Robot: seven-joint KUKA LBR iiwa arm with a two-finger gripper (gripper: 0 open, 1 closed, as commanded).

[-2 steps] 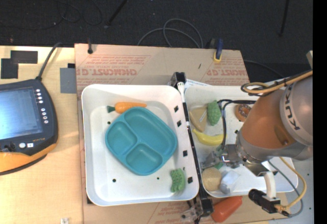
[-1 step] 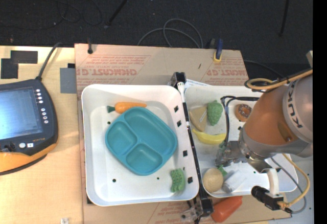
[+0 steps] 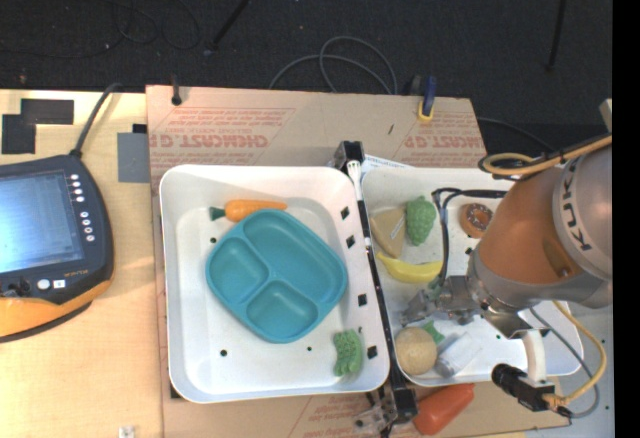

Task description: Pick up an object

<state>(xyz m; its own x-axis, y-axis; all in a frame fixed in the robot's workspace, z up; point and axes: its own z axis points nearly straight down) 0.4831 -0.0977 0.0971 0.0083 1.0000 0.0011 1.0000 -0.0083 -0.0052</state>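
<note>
The gripper (image 3: 432,304) hangs low in the right white plastic bin (image 3: 570,354), near the yellow banana (image 3: 408,269), seemingly seeking a grasp; its state I cannot tell.

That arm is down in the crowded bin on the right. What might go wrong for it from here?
Two risks, as I judge it. The gripper sits low among closely packed toy food: the banana, a round pale ball and a green piece lie close, so it may nudge things aside or catch two at once. Also, the loose cable near the right bin's rim might snag.
</note>
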